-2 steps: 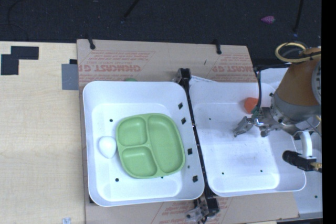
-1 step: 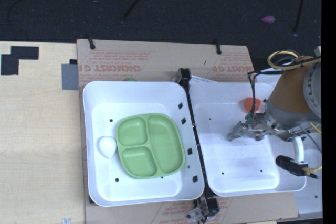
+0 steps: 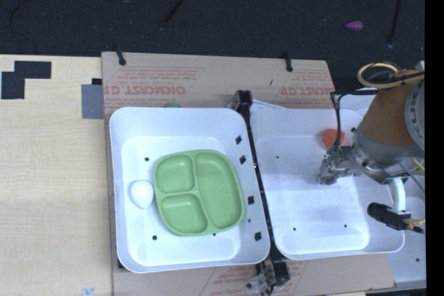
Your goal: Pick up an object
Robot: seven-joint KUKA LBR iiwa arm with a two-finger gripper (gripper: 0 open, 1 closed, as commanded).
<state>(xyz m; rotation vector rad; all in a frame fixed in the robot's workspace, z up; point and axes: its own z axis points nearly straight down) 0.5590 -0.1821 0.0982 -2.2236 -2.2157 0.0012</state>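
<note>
In the left bin (image 3: 125, 149), a green divided plate (image 3: 198, 192) lies beside a white egg-shaped object (image 3: 141, 193). In the right bin (image 3: 305, 218), the claw (image 3: 331, 170) hangs low; its opening cannot be told. Just beyond it, slightly far, sits an orange object (image 3: 331, 137).

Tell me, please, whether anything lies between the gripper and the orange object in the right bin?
Nothing visible does. The gripper hangs over the right bin, and the orange object lies just beyond it toward the bin's far wall, partly hidden by the arm; bare white floor separates them.
</note>
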